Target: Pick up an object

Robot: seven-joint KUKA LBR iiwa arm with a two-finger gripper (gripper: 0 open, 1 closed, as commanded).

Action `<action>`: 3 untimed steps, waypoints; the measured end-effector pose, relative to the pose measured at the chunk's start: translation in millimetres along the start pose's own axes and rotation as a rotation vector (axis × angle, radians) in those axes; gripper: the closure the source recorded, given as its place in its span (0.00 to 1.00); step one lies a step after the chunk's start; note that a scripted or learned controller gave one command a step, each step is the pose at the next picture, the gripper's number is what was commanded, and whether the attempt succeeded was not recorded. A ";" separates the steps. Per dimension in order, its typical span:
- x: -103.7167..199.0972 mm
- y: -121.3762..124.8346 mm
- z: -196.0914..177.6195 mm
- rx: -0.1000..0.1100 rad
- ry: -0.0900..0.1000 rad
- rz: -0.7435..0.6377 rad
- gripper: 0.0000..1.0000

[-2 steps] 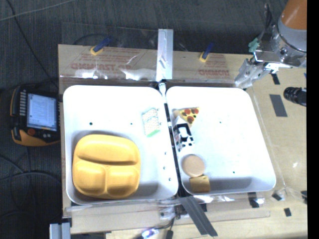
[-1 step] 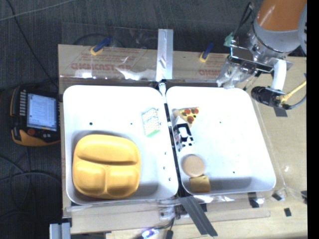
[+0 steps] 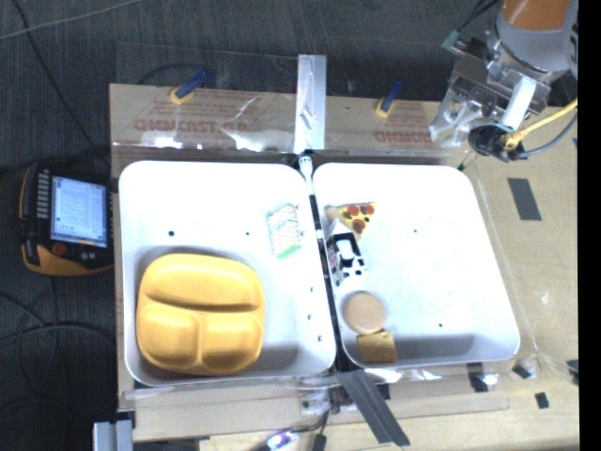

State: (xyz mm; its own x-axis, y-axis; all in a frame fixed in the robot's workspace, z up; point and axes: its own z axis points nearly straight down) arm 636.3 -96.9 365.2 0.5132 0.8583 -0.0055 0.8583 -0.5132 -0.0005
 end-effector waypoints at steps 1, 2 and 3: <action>73.4 -19.8 11.7 0.001 0.001 0.232 1.00; -25.6 5.1 4.6 0.002 -0.001 0.555 1.00; 73.8 -60.6 -6.6 0.005 0.002 0.593 1.00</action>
State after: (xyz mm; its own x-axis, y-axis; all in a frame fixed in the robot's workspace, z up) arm 622.2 -2.5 371.5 0.9053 0.4248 -0.0040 0.4248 -0.9053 -0.0025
